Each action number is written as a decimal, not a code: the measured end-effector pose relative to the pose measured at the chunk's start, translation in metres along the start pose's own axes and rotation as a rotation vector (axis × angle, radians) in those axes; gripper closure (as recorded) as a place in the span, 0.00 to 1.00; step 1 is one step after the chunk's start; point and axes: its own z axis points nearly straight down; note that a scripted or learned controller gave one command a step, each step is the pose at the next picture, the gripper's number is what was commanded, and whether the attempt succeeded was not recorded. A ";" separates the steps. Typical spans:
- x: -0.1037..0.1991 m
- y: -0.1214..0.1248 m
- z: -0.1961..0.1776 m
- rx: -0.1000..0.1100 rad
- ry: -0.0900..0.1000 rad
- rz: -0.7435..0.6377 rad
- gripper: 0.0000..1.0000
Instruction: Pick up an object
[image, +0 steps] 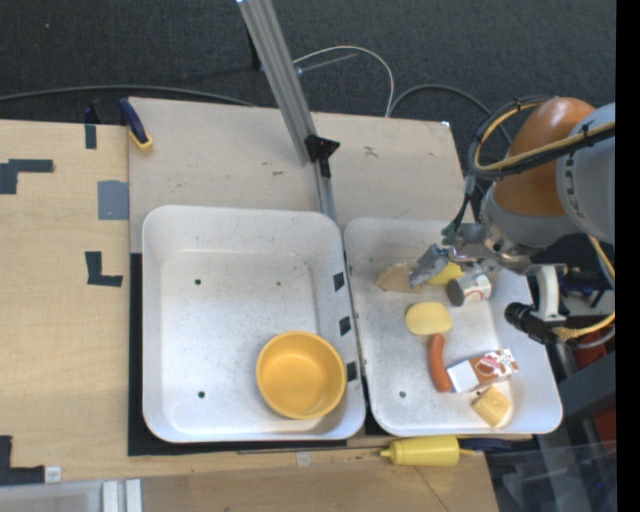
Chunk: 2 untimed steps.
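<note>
We judged this the reach-in step: the jaws (447, 262) hung low in the right bin (400, 405), upper right of frame, by a small can (468, 289) and yellow lemon (428, 319). Open or clenched, we couldn't tell. Next call: close and lift.

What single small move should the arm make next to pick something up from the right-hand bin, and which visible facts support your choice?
Probably a short descent straight down. The gripper hangs at the far end of the right bin, over a small cluster of objects, and nothing can be seen held between its fingers. The yellow lemon-like piece lies apart, nearer the camera, so it would need a sideways shift first.
</note>
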 end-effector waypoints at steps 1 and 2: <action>0.000 -0.001 0.044 0.000 0.000 0.000 0.00; 0.001 0.000 0.031 -0.003 0.001 -0.002 1.00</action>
